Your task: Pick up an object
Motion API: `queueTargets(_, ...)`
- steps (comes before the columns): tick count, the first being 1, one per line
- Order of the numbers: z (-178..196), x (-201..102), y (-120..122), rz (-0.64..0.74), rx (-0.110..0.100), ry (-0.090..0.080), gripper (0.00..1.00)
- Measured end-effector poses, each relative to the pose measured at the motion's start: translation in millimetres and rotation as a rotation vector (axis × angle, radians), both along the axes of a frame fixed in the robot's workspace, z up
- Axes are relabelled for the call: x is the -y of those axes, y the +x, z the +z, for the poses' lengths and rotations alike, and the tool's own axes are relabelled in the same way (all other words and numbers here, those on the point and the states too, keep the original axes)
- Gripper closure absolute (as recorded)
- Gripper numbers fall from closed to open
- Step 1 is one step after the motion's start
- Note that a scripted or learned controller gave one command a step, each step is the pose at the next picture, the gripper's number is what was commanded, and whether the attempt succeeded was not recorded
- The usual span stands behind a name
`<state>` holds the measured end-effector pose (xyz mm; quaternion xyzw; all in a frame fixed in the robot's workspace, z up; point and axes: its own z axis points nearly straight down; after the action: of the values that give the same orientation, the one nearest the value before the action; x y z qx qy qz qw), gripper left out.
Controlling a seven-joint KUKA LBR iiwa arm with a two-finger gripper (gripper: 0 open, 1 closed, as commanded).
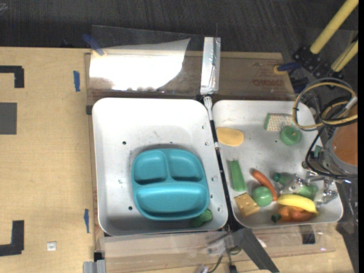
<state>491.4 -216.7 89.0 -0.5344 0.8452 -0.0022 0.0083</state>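
Claw (311, 187) sits low at the 4 o'clock corner of the right bin (250, 114), metallic fingers down among the toy food; whether the fingers are open or closed, cannot tell (glare and clutter hide the gap). Nothing is visibly held between them. Arm (347, 147) enters from 3 o'clock, orange band showing at the frame edge, with looped cables above it.

Right bin contents, from its centre:
- yellow banana (297, 203) at 5 o'clock, just beside the claw, lying across an orange item (291, 213) under it
- green round fruit (262, 195) at 6 o'clock, touching a carrot (264, 182) that lies tilted
- tan cracker-like block (246, 204) at 7 o'clock, near the bin's front wall
- green stick (236, 174) at 8 o'clock, lying roughly lengthwise
- pale yellow oval (230, 136) at 10 o'clock, close to the divider wall
- green apple (290, 135) at 1 o'clock, just beside a speckled sponge-like pad (276, 121)

Left bin (114, 124) holds a teal divided plate (169, 182), upright, toward its 5 o'clock side; a small green piece (203, 215) pokes out at the plate's 5 o'clock edge.

Both bins rest side by side on the counter (40, 152).
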Motion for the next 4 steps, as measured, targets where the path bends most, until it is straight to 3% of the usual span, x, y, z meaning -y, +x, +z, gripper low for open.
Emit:
queueTargets(1, 1, -90, -5, 0.049, 0.003, -0.004, 0.00)
queueTargets(2, 1, -104, 61, 0.013, -0.002, -0.005, 0.00)
queueTargets(3, 1, -116, 81, -0.122, -0.004, -0.002, 0.00)
queueTargets(4, 1, -115, 60, 0.018, 0.000, -0.004, 0.00)
